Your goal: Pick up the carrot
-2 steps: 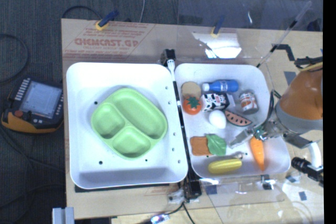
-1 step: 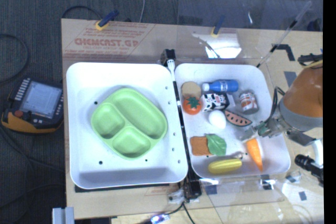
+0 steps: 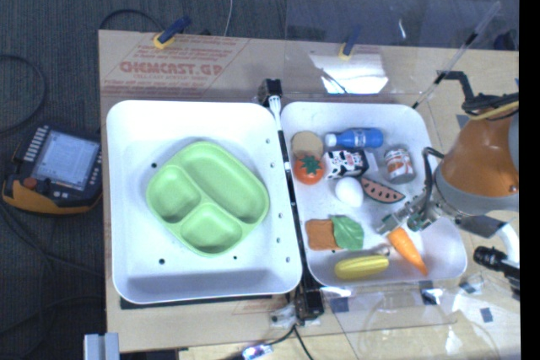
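The pincer point(image 3: 411, 219) hangs low in the right bin point(image 3: 439, 135), at the lower right of the frame. I cannot tell how it is set. The carrot point(image 3: 406, 247) lies just under it, almost touching. Its long side slants, with the fat end up-left by the pincer and the thin tip pointing down-right. A yellow banana point(image 3: 361, 266) lies just left.

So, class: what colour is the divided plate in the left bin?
Light green, seen in the camera view: the divided plate.
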Motion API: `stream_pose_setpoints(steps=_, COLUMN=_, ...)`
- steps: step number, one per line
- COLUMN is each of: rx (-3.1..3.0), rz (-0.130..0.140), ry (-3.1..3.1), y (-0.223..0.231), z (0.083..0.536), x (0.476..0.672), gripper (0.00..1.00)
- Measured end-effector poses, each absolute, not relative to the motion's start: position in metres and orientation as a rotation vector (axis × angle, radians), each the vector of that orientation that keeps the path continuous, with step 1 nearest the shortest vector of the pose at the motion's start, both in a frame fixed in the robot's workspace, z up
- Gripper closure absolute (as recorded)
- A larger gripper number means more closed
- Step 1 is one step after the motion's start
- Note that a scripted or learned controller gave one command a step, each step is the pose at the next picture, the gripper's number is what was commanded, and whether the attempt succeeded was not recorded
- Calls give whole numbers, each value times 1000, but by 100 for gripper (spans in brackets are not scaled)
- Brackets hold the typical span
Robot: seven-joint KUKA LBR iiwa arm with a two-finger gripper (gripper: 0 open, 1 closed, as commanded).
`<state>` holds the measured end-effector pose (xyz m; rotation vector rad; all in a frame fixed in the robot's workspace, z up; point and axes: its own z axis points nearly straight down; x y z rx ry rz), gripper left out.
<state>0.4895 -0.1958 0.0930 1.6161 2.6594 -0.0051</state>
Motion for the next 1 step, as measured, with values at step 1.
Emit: stream_pose_setpoints(steps=1, rx=1753, rz=2, ry=2605, y=-125, z=143, x=499, gripper=100)
